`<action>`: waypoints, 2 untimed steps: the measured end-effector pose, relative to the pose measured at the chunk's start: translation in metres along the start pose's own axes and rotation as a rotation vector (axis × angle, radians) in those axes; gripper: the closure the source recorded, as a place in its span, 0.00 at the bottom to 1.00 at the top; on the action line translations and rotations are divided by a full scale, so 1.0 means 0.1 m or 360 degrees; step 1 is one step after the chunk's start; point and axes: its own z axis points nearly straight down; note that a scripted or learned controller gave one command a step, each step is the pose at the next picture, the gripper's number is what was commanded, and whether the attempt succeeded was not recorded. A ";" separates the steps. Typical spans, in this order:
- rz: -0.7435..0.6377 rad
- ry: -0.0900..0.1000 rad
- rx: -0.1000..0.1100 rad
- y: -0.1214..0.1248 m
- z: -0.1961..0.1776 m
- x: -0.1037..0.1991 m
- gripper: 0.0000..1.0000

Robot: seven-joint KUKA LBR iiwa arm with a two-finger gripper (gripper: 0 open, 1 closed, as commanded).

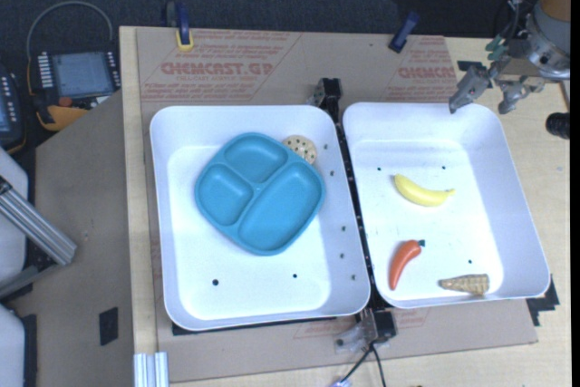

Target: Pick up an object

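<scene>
The right bin (489,136) holds a yellow banana (422,190), a red chili pepper (405,261) with a green stem, and a tan cone-shaped piece (465,284) near its front edge. In the left bin (172,195) lies a blue divided plate (260,192) with a round cookie (300,147) at its far right rim. My gripper (485,95) hangs above the right bin's far right corner, open, its two fingers spread with nothing between them. It stands well apart from the banana, up and to the right of it.
Both bins rest on a cardboard sheet (272,59) held by a yellow-blue clamp (182,24) and a blue clamp (402,32). A black latch (328,91) sits between the bins at the back. A handheld controller (80,73) lies off to the left.
</scene>
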 end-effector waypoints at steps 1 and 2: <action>-0.0005 -0.0004 -0.0020 0.02 -0.08 0.01 0.00; -0.0006 -0.0003 -0.0015 0.12 0.47 0.03 0.00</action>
